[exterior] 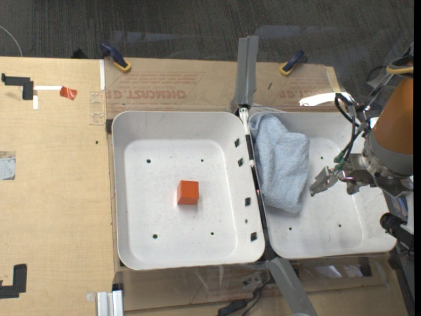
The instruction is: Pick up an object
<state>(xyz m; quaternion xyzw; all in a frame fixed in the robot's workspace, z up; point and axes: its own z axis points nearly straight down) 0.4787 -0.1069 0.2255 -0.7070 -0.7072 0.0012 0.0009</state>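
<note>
Nearest the lens, the left bin point(131, 242) holds an orange cube point(188, 192) near its middle. Right of that bin, a pale blue towel point(281, 163) lies crumpled in the right bin point(342, 242), just beside the divider. Right of the towel hangs the pincer point(327, 180), close to the cloth with nothing visibly between its tips; whether it is clenched I cannot tell. Nothing is lifted yet, so the pick seems wholly ahead.
</note>
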